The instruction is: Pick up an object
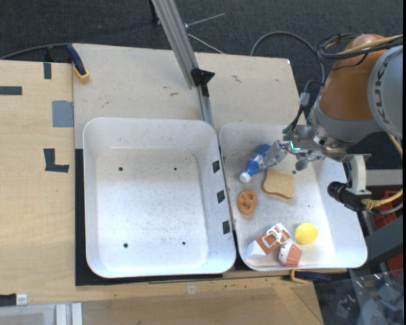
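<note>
The right bin (338,246) holds several small items. A blue and white bottle (254,164) lies near its left wall. A slice of toast (279,184) lies in the middle, with a brown pretzel (247,201) to its left. A yellow ball (306,233) and an orange and white carton (273,240) sit near the front, beside a small red and white cup (290,254). My gripper (289,153) hangs over the back of the right bin, just above the toast and right of the bottle. Nothing shows between its fingers.
The left bin (149,195) stands beside the right one. A grey metal pole (179,36) slants over the bench from the top. A blue and yellow tool (78,62) lies at the bench's back left. Cables and arm hardware crowd the right side.
</note>
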Controlling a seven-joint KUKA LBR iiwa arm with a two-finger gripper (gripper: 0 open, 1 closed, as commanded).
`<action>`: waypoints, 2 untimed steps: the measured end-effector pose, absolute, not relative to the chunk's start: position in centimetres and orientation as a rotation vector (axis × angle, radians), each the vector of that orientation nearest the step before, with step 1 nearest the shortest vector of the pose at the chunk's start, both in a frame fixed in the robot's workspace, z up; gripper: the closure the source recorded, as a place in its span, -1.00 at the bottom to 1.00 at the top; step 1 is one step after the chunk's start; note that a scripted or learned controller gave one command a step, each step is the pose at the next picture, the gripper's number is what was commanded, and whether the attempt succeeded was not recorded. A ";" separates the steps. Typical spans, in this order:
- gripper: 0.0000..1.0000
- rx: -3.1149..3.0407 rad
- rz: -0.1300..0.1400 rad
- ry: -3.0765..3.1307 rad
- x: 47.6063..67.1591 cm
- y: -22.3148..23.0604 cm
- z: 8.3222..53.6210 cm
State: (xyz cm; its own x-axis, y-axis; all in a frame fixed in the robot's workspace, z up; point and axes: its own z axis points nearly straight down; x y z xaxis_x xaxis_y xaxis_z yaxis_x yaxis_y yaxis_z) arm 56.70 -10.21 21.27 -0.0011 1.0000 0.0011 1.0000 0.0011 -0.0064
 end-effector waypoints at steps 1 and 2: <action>-1.00 -2.218 0.002 -2.222 56.8 -10.2 21.5; -1.00 -2.217 0.007 -2.220 57.0 -10.0 17.1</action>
